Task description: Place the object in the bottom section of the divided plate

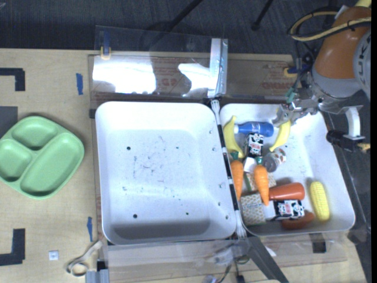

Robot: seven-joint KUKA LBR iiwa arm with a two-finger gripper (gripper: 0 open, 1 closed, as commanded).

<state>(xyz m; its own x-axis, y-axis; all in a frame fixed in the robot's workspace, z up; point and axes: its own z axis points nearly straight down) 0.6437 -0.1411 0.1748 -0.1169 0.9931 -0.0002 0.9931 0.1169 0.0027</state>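
The banana (284, 133) lay in the right bin (341, 187), its long axis running twelve to six, directly under the gripper (293, 108); I couldn't tell the fingers' spread.

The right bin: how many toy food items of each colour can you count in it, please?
Counting what is clearly visible in the right bin:
Yellow: 3, two bananas and a corn cob
Orange: 2, both carrots
Red: 1, a sausage-like piece
Blue: 1, a can
Total: 7
Smaller items between them are too cluttered to identify.
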